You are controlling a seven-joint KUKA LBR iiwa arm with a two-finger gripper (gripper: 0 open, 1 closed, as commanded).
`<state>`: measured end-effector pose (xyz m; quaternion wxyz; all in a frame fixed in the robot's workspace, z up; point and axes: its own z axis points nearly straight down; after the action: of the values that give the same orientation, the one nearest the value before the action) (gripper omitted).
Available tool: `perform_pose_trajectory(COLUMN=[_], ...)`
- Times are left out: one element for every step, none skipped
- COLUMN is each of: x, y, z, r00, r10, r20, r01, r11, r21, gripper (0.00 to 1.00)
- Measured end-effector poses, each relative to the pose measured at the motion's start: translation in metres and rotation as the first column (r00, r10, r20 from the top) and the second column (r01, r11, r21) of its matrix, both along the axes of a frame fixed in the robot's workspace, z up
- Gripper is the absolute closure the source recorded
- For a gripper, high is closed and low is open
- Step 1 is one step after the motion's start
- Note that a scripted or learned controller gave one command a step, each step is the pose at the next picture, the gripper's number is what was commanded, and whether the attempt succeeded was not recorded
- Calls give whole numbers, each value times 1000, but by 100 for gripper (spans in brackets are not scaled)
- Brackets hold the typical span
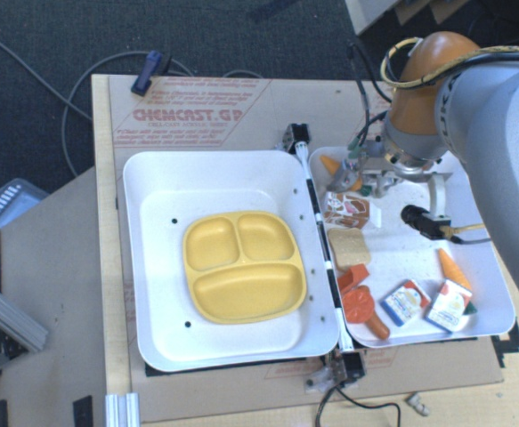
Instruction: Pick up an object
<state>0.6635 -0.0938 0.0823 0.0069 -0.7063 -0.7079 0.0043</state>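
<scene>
Cardboard (188, 114) printed "CHEMCAST GP" underlies two glossy white bins (152, 327), left holding a yellow three-compartment plastic plate (244, 266); whether the gripper (359, 174) is parted, I cannot tell.

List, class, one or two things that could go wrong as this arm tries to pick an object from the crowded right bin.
1. The gripper hangs at the bin's far left corner, where an orange piece lies against the right bin wall; the wall could block a clean grasp.
2. The printed packet, toast slice and red pieces lie close together along the divider, so two items might be nudged or lifted together.
</scene>
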Motion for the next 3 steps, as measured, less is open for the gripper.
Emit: perform_pose_trajectory(x=[3, 5, 6], y=[-66, -33, -34], z=[31, 9, 21], r00=[1000, 1000, 1000], r10=[-3, -2, -1], r20=[19, 17, 22], r01=[3, 2, 2], r11=[1000, 1000, 1000], r21=[-7, -11, -13], gripper=[0, 0, 100])
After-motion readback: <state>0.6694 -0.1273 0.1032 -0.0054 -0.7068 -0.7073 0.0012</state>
